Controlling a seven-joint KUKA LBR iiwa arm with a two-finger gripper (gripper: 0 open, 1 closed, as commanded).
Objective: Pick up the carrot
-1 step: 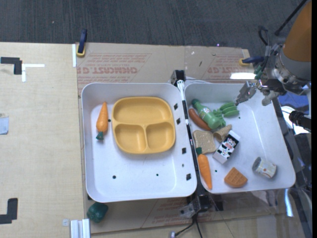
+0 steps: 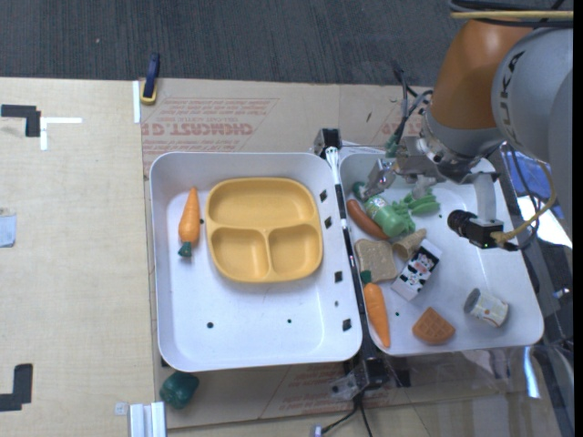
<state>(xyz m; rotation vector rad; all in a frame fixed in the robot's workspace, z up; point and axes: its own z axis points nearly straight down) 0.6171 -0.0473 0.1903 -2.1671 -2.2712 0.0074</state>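
We see the arm (image 2: 510,71) at two o'clock, its gripper (image 2: 393,173) over the right bin (image 2: 519,299); whether it grips anything we cannot tell. One carrot (image 2: 189,217) lies at nine o'clock of the yellow tray (image 2: 264,228), another carrot (image 2: 376,313) at four o'clock.

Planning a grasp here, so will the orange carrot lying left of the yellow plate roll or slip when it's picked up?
The tapered orange carrot looks round, so a nudge could roll it. Its smooth, plastic-looking skin may slip. It probably stays stiff and light.
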